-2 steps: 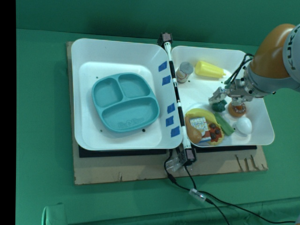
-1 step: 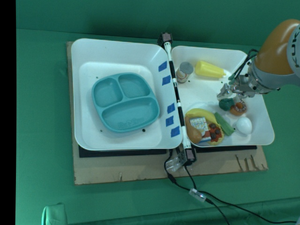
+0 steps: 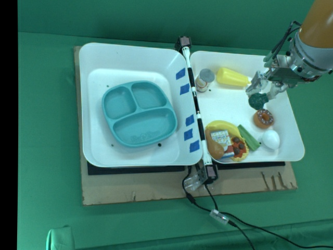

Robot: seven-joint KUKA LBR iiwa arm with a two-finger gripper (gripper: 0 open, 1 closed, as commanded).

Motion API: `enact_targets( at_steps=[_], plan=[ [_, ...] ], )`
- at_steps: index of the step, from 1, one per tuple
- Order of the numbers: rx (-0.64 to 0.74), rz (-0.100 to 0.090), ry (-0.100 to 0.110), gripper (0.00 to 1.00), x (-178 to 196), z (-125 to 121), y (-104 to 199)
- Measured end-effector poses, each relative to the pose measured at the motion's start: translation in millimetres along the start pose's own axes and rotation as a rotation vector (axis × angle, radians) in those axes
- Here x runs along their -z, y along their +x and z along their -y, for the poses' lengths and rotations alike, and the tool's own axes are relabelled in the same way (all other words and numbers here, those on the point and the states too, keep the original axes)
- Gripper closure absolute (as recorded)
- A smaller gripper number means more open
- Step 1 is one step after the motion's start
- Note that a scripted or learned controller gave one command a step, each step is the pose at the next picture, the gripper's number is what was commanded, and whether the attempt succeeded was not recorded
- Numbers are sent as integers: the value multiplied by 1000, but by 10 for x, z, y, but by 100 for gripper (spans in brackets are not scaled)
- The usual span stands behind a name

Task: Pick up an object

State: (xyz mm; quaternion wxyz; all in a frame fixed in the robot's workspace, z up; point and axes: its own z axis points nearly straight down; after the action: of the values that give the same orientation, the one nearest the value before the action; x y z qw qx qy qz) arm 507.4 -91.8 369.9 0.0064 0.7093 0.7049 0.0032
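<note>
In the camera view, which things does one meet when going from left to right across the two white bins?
Teal divided plate → strips of blue tape on the divider → small grey can → yellow plate of toy food → doughnut → white egg.

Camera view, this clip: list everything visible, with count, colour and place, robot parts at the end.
shallow white bins: 2, white, side by side on the bench
teal divided plastic plate: 1, teal, left bin
blue tape squares: 5, blue, left bin's right rim
small grey-lidded can: 1, grey and tan, right bin, top left
yellow cone-shaped toy: 1, yellow, right of the can
dark green lumpy toy: 1, dark green, right bin, at the gripper's tip
brown ring doughnut: 1, brown, below the green toy
white egg: 1, white, bin's lower right
green stick: 1, green, left of the egg
yellow dish of toy food: 1, yellow, bin's lower left
two-finger gripper: 1, grey, over the right bin
</note>
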Motion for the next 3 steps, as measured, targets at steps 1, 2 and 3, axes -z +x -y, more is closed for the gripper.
enact_targets(
  at_steps=[1,2,3],
  plan=[
    [0,1,-2,100,-86,-614,192],
    [0,-2,-3,100,168,-320,426],
    [-3,-1,-3,100,226,-214,103]
  ],
)
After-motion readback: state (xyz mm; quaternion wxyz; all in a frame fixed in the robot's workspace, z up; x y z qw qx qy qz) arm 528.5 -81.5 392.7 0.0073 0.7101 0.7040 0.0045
